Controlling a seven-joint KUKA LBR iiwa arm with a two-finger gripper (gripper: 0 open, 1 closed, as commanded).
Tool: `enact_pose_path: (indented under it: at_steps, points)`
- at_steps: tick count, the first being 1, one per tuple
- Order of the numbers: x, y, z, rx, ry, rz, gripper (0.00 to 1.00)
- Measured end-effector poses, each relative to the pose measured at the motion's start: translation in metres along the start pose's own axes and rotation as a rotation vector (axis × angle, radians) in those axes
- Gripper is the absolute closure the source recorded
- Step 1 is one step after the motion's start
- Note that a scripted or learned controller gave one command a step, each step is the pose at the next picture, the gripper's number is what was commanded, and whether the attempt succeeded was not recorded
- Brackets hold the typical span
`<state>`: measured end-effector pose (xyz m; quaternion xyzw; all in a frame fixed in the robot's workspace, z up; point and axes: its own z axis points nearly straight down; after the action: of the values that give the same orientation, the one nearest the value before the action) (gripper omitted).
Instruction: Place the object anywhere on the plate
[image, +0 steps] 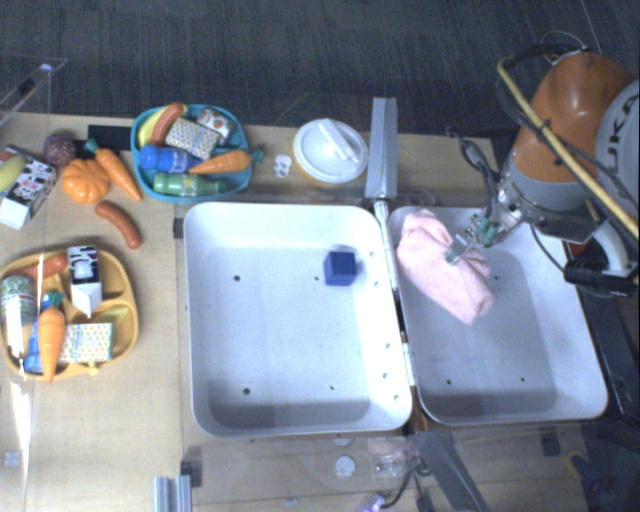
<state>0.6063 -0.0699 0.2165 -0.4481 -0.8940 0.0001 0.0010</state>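
A view from above, at a slant, onto a wooden bench (150, 400) carrying two shallow white bins side by side; the left bin (260, 390) holds a small blue cube (341, 267) near its upper right corner; the right bin (530, 370) holds a crumpled pink cloth (440, 268) lying against its upper left wall. The grey arm (560, 150), with its orange band, reaches in from the right; its pincer (472, 240) sits at the cloth's right edge, seemingly touching it; whether it is apart, together or clamped on fabric cannot be told, as the tips are small and dark against the folds. A white plate (332, 152) rests on the bench behind the left bin, well apart from both cloth and cube; baskets of toy food (190, 150) stand further left.

Judged from this, the risks are several: a pinch on a loose fold may slip, dropping the cloth short of the plate; a trailing end could snag the metal divider (381, 150) between the bins; limp fabric may drape over the plate's rim and slide off.
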Motion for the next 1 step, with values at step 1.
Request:
enact_pose_path:
  at_steps: [1]
  points:
    - [0.0405, 0.034, -0.0101, -0.002, -0.002, -0.403, 1.0]
